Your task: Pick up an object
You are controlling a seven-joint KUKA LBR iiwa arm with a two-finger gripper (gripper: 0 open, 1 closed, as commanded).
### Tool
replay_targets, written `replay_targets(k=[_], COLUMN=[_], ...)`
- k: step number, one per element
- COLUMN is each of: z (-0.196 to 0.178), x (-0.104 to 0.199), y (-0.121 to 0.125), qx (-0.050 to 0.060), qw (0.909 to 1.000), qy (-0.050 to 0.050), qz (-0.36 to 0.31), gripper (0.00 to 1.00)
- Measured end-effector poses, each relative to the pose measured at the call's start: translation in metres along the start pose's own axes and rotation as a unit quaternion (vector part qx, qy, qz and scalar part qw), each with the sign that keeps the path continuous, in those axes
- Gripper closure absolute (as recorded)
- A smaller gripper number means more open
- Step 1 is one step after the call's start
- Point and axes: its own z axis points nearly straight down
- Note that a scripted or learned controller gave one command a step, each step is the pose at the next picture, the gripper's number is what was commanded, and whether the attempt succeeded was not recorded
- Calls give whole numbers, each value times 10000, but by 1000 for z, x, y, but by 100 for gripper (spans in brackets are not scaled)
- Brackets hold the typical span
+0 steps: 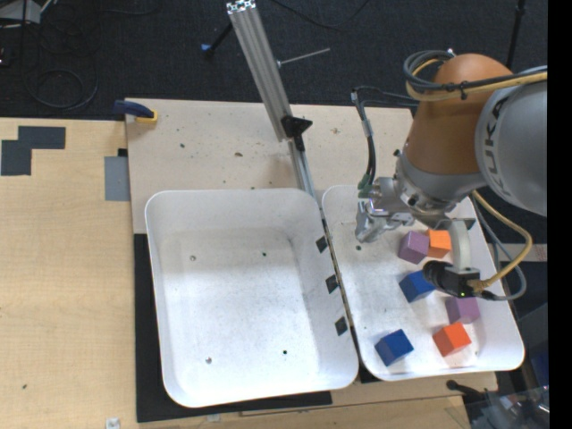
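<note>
Camera view has me reaching in from the right, my grey arm (514, 146) and its orange band (451, 119) hanging over the right bin (362, 329). My pincer (371, 226) sits low over that bin's upper left part, close to the divide between the two bins. Its metal tips are small and glary from here, so I cannot tell whether they are spread or pressed together, and I see nothing between them.

The blocks all lie in the right bin, to the right of and below my pincer. A purple block (413, 248) sits nearest, just beside an orange block (440, 241). Below them lies a blue block (416, 286). Further down are a second purple block (463, 309), a red-orange block (452, 338) and another blue block (393, 346) near the bin's lower edge.

The left bin (241, 302) rests alongside on the surface (71, 266).
</note>
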Motion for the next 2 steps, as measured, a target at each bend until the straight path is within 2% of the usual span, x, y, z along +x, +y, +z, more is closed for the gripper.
replay_targets(k=[1, 2], z=[5, 15], x=[62, 108], y=[-10, -16], qx=[5, 10], qw=[10000, 10000], qy=[2, -2], qz=[-6, -3], gripper=[100, 100])
